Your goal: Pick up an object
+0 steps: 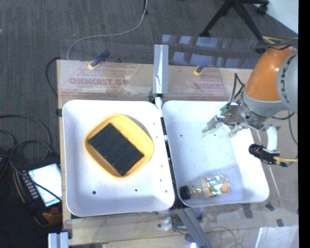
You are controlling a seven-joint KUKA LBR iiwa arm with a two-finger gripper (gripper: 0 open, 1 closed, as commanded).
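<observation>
**Arm over the right bin, bottle lying at its near edge**

The bench carries two white bins side by side, a grey divider (161,72) running back from the seam between them. The left bin (77,193) holds a yellow dish (97,131) with a dark ribbed pad (116,148) lying in it. In the right bin (193,155) a clear bottle (206,187) lies on its side against the near wall — black cap to the left, orange label on its body.

The arm (271,72) reaches in from the right. Its gripper (222,124) hangs over the far right part of that bin, fingers spread apart with nothing between them, well apart from the bottle.

Around the bench lies dark carpet — cables trailing on the left, a lit tablet (41,181) at the near left, and black chair legs (237,14) at the far right.
</observation>
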